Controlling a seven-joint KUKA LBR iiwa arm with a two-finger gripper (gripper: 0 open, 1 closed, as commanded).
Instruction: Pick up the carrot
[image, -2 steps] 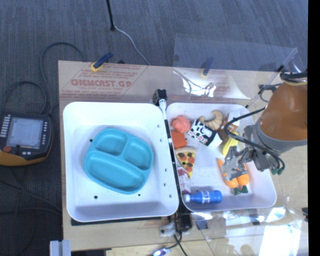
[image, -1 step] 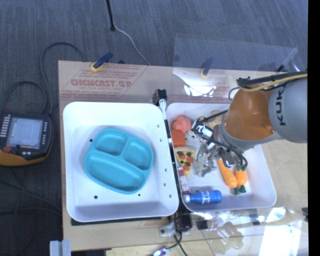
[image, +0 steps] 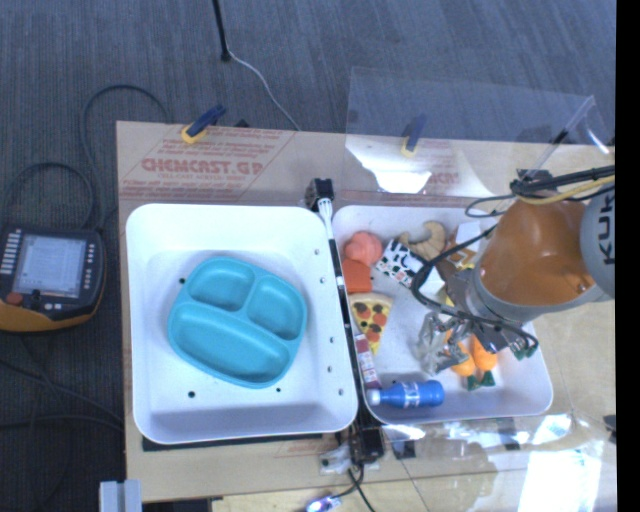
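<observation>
Left bin (image: 140, 300) holds blue divided plate (image: 238, 318); right bin (image: 535, 395) has pizza slice (image: 371, 316), blue bottle (image: 410, 394); tool (image: 447, 343) low over right bin, finger state can't tell; carrot (image: 476, 362) just right of tool, touching or nearly, not visibly gripped.

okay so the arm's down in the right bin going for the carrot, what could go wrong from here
The gripper sits beside the carrot, near the bin's front corner, so the fingers may close off-centre and push it against the wall. The blue bottle lies close by and could get nudged.
</observation>
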